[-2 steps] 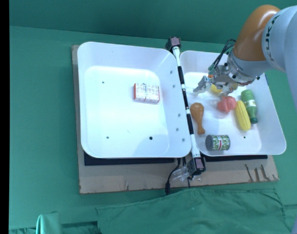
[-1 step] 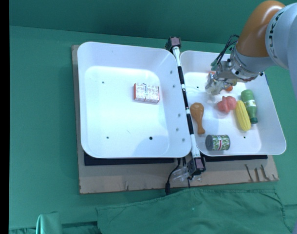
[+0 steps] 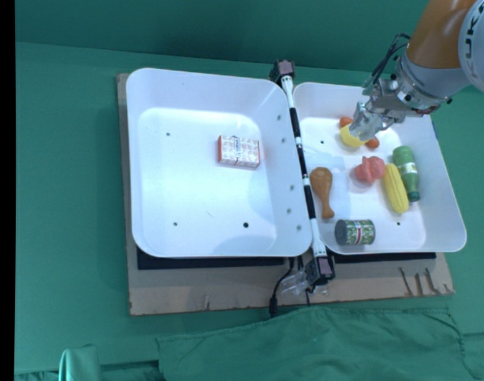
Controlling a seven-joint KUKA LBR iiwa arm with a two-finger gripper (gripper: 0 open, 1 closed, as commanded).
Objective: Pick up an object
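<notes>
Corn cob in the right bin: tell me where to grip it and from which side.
Grip the corn cob across its narrow middle, coming straight down from above. It lies flat, long axis running up-down in view, so the fingers should close left-right; the green bottle close on its right leaves little room there.

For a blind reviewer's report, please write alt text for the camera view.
The tool is low over a yellow toy in the right bin, which also holds a drumstick, corn, a green bottle and a can. The left bin holds a small box.
</notes>
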